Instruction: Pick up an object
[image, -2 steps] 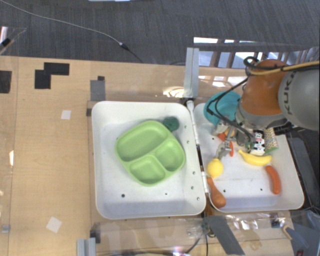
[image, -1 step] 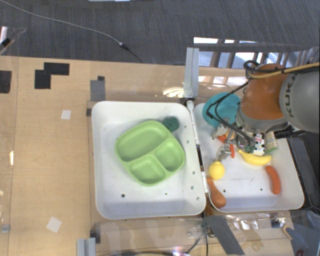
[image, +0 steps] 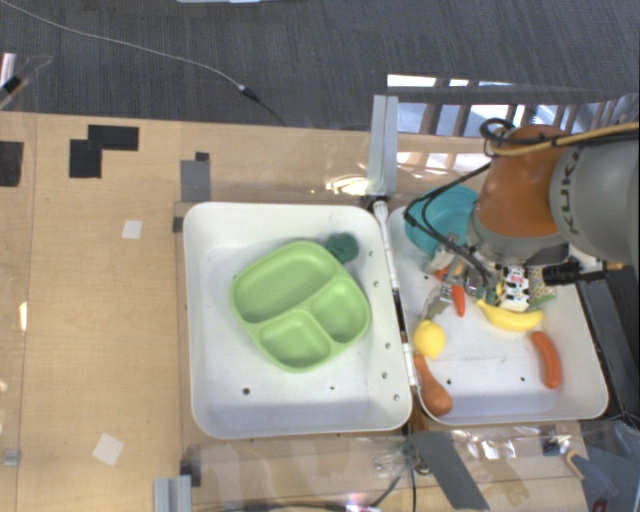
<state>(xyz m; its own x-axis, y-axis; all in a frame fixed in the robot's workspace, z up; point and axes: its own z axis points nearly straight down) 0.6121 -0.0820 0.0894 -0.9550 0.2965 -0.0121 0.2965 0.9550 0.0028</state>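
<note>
Two white bins on the bench. Left bin (image: 215, 400): green three-compartment plate (image: 300, 305) at centre, a dark green object (image: 343, 246) touching its far right edge. Right bin (image: 500, 385): yellow lemon (image: 429, 339) near the left wall, an orange-brown sausage-like piece (image: 432, 388) just nearer, banana (image: 512, 318) mid-bin, red-orange sausage (image: 546, 359) right of it, teal bowl (image: 436, 222) far. Gripper (image: 458, 285) low beside a small red-orange piece (image: 458, 300), left of the banana; its opening and any hold cannot be made out.
</note>
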